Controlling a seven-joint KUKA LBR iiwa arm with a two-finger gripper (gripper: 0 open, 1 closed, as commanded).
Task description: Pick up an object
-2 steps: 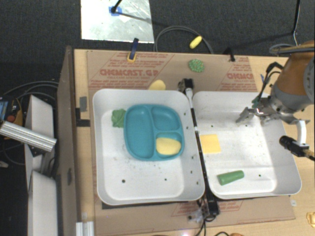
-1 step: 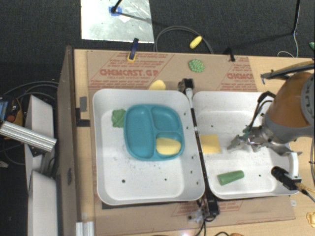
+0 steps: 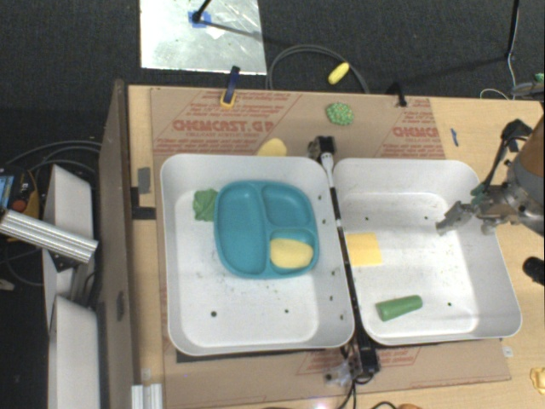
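The bench [image 3: 477, 143] carries two shallow white bins side by side, and brown cardboard printed with red lettering shows behind them. The left bin [image 3: 196, 313] holds the biggest item – a teal divided plate [image 3: 247, 228] lying flat near the middle of the bin floor. A yellow rounded piece [image 3: 291, 252] sits in the plate's lower right compartment, and a small green leafy piece [image 3: 205, 203] lies on the bin floor touching the plate's left rim. The right bin [image 3: 477, 305] holds two loose things: a flat yellow square [image 3: 364, 249] near its left wall, and a green cylinder [image 3: 398, 307] lying on its side closer to the front wall, well apart from the square. The arm comes in from the right edge, and its gripper [image 3: 451, 218] hangs over the right part of the right bin, pointing left, away from both the yellow square and the green cylinder. Its fingers are too small and dark to read – I cannot tell whether they are apart or together, and nothing is visibly between them. Behind the bins, on the cardboard, rest a yellow rounded object [image 3: 272, 148] just beyond the left bin's back wall and a green bumpy ball [image 3: 340, 113] further back.
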